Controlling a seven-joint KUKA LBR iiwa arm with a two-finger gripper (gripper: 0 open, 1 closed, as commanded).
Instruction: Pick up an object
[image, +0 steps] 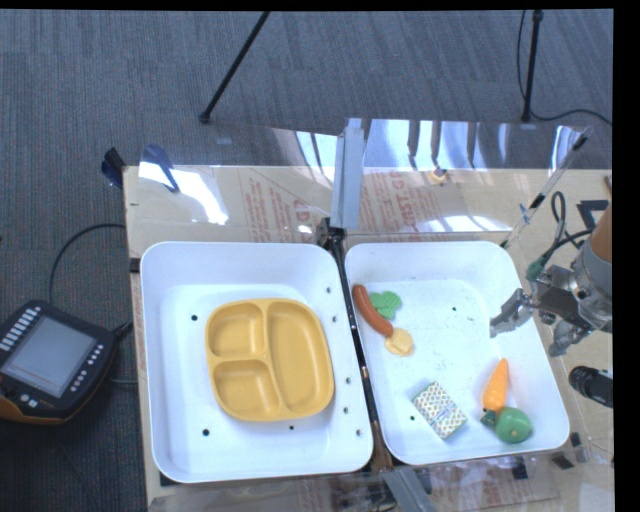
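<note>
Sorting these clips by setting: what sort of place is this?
Likely a robotics lab: two white bins of toy food on a bench, a teach pendant on the carpet, and tripod legs behind.

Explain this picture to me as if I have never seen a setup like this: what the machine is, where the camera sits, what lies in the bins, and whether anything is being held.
One camera looks down at a slant on a bench with two shallow white bins side by side. The machine is a robot arm that reaches in from the right of the picture; its gripper, a two-finger claw, hangs over the right rim of the right bin. Nothing is between its fingers, so it holds nothing.

The left bin holds a yellow divided plate. The right bin holds toy food: a sausage touching a green leafy piece, a small tan piece just below them, a patterned little box, a carrot and a green fruit beside its lower end.

On the floor at the left lies a handheld control pad.
</note>
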